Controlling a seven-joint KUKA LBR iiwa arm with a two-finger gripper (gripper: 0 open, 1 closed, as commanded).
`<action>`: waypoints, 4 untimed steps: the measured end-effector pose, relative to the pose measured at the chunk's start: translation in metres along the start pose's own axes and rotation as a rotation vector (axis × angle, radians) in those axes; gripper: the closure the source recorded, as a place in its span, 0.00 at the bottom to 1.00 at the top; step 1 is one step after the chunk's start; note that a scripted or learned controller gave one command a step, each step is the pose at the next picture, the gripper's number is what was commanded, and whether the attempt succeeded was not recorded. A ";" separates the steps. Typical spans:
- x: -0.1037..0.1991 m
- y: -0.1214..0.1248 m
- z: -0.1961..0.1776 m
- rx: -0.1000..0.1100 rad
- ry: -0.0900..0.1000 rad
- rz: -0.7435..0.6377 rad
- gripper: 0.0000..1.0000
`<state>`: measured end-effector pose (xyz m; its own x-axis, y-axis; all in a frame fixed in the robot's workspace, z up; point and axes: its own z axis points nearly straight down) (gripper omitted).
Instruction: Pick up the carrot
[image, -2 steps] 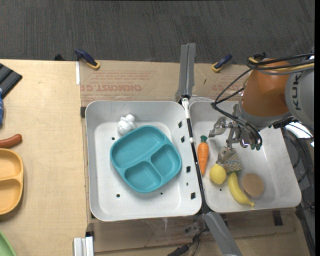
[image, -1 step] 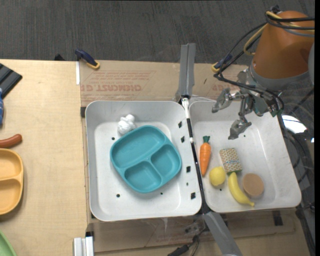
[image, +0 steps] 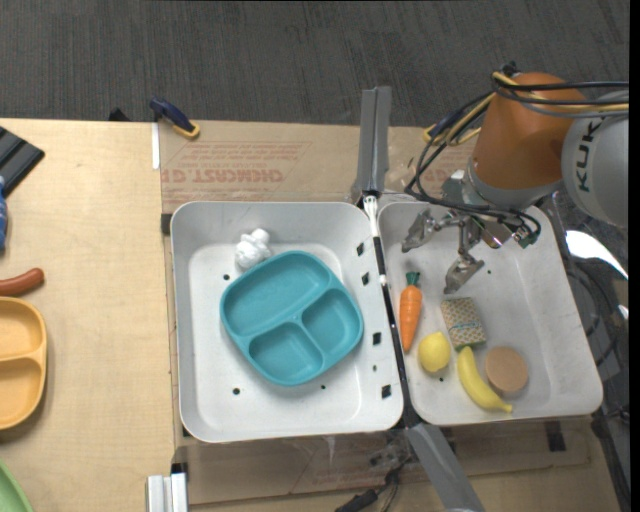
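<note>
The carrot (image: 410, 313), orange with a green top, lies lengthwise in the right bin (image: 560, 300), close to its left wall. My gripper (image: 441, 255) hangs above the bin's back part, up and to the right of the carrot's green end. Its two fingers are spread wide apart, one fingertip (image: 413, 239) toward the left and the other lower down, with nothing between them. The gripper does not touch the carrot.
A lemon (image: 434, 352), a banana (image: 480, 381), a patterned sponge block (image: 464, 321) and a brown round piece (image: 507, 370) lie in the right bin's front half. The left bin (image: 195, 320) holds a teal divided plate (image: 290, 317) and a small white object (image: 252, 246).
</note>
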<state>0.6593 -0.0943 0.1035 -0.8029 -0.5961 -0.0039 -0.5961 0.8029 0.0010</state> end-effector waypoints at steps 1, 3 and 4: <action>0.074 0.030 0.003 0.011 -0.010 0.269 0.00; 0.105 0.081 -0.267 0.004 -0.002 0.281 0.00; 0.159 0.069 -0.340 0.006 -0.003 0.366 0.00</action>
<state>0.4893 -0.1345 0.4434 -0.9631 -0.2689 -0.0068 -0.2689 0.9632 -0.0028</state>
